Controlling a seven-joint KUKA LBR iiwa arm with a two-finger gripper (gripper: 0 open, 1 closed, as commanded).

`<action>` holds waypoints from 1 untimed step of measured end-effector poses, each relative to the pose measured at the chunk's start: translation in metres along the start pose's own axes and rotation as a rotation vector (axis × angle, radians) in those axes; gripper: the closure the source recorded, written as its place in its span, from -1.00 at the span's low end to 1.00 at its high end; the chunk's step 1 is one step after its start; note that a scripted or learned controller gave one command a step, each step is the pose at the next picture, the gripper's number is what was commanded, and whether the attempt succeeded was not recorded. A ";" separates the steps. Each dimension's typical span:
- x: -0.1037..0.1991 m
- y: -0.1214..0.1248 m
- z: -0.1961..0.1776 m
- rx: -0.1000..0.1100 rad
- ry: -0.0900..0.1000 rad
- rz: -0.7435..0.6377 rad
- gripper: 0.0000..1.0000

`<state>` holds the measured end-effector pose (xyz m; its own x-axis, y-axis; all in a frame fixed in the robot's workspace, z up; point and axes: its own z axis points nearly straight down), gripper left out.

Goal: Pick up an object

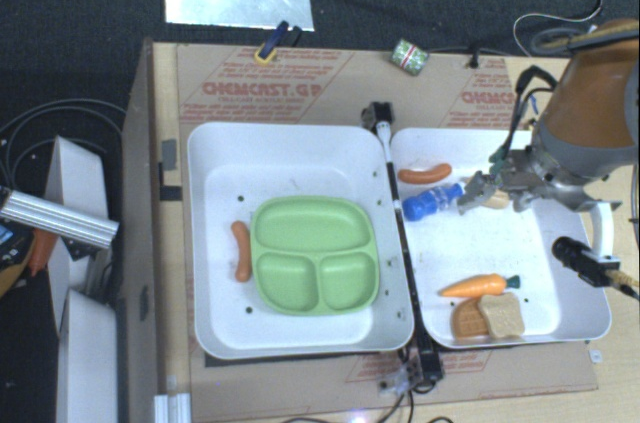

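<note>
Here, the grey arm with its orange band [596, 81] is reaching in over the right-hand shallow white bin [575, 316], with the two-finger gripper [478, 194] hanging low in that bin's upper part. Its fingers are blurring into the bin floor, so I cannot tell how wide they are standing; nothing is showing between them.

The small blue plastic bottle [433, 202] is lying on its side just beside the gripper tip, toward the divider between the bins. The orange-red toy sausage [425, 175] is lying just above the bottle. Near the bin's lower edge, the orange toy carrot with a green stub [480, 286] and the tan toy bread slice [503, 316] are sitting close together, well apart from the gripper.

In the left white bin [215, 211], the pale green three-compartment plate [314, 253] is resting with a second thin orange sausage [241, 251] beside its left rim.

Judgement: the approach step is under way, with no grasp yet. Bottle looks the likeliest target. Next move is calling for centring over it, straddling its narrow width, then closing.
</note>
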<state>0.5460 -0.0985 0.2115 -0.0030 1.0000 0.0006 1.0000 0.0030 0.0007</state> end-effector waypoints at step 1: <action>-0.030 -0.023 0.127 -0.001 -0.001 0.002 -1.00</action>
<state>0.5234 -0.1284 0.0844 -0.0010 1.0000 -0.0006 1.0000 0.0010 0.0017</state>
